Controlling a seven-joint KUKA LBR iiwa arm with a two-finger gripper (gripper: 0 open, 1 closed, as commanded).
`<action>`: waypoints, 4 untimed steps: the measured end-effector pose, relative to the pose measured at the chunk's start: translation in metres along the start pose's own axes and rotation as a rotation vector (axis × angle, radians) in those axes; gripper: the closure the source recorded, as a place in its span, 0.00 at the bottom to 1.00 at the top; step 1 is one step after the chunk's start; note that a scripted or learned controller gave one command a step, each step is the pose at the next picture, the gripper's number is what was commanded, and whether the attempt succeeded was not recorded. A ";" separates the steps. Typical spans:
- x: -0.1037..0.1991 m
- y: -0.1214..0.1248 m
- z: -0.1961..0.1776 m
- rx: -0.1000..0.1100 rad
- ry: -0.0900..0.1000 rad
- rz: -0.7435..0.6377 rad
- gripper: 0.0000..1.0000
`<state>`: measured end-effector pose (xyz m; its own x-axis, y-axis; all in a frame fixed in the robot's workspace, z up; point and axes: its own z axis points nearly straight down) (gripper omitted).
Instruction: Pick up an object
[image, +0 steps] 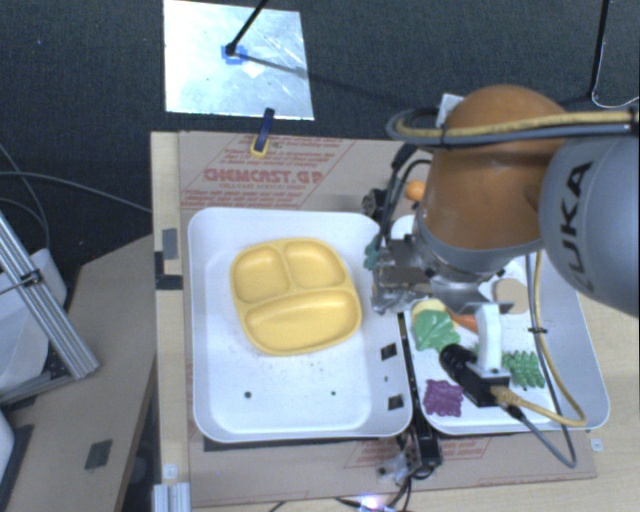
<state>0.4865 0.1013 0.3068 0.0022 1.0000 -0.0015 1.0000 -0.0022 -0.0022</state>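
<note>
My hand (392, 290) sits low over the right bin (585, 390) w/ toy food, can't tell its grip state, & the green leafy piece (432, 327) just beside it could get nudged vs grabbed since things lie crowded.

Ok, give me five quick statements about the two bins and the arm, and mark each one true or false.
1. A yellow divided plate lies in the left bin. True.
2. The yellow divided plate has two compartments. False: it has three, two small ones at the top and one long one below.
3. The arm hangs over the right bin. True.
4. The purple toy lies in the left bin. False: it lies in the right bin, near its front edge.
5. A green leafy toy lies in the right bin, below the arm's wrist. True.
</note>
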 end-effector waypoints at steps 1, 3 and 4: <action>0.051 0.017 -0.121 -0.019 0.007 -0.011 1.00; 0.049 0.016 -0.136 -0.009 0.003 -0.017 1.00; 0.049 0.017 -0.147 -0.011 0.004 -0.022 1.00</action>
<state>0.5039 0.1508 0.4534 -0.0202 0.9998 0.0021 0.9998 0.0201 0.0093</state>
